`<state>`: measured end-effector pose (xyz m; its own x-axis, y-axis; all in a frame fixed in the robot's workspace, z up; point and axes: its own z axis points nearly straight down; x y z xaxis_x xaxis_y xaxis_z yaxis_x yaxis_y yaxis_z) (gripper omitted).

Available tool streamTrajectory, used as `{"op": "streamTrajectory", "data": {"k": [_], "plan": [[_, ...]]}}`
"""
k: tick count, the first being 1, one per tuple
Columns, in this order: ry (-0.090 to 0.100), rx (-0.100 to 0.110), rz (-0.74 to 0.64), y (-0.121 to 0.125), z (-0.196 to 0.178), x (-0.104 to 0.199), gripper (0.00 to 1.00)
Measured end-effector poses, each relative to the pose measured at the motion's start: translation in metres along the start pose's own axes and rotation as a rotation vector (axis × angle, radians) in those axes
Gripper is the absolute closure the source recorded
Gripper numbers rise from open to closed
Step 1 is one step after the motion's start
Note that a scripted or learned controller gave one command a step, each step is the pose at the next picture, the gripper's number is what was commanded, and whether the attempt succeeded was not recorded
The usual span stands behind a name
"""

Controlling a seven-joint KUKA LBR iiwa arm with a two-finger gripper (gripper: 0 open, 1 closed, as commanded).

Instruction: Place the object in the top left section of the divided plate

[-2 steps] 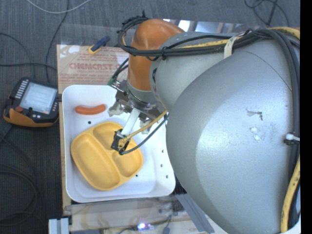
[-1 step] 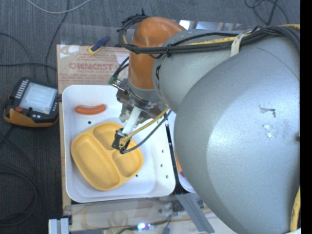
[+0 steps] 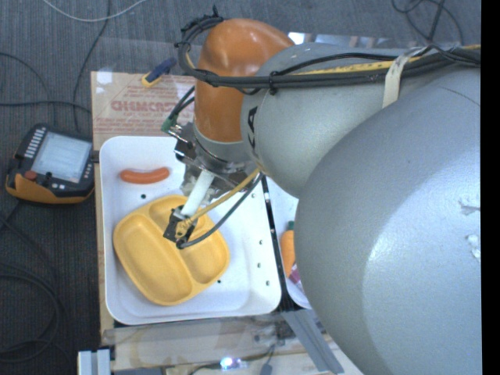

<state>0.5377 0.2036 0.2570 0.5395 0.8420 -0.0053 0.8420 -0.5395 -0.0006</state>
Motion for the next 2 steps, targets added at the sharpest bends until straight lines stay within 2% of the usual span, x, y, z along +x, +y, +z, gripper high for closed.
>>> {"op": "streamTrajectory", "data": {"k": [1,2], "plan": [[0.020,-0.012,0.098,-0.021,0.144,-0.027,1.00],[0.000,0.000,0.134,-0.025,0.017,-0.062,1.00]]}}
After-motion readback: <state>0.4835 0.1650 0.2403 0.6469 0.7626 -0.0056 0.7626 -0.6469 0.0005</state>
